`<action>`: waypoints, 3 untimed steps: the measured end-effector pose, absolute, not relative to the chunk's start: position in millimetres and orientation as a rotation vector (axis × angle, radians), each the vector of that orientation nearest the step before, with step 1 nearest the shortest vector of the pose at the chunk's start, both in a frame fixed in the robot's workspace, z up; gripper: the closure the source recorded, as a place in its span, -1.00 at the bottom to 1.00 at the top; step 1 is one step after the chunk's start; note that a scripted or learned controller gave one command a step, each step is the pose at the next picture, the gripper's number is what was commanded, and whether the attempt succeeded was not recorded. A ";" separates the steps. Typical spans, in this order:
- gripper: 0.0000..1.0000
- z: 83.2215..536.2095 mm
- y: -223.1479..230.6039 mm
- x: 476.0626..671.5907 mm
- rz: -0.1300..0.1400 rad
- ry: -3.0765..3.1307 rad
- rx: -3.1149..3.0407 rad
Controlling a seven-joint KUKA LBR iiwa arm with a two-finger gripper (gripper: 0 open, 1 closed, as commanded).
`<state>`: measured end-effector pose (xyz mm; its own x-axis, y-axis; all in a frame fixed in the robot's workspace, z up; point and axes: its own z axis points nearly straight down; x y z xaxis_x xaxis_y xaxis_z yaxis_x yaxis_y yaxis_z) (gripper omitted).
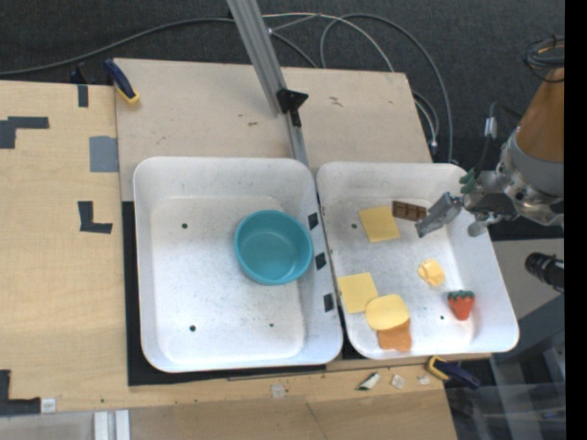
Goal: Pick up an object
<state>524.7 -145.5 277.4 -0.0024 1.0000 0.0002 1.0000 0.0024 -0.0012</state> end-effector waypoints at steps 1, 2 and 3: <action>-1.00 277.4 -145.6 524.7 0.001 -2.223 -2.218; -1.00 233.3 -146.9 527.0 0.006 -2.219 -2.217; -1.00 188.2 -141.3 528.3 0.006 -2.220 -2.216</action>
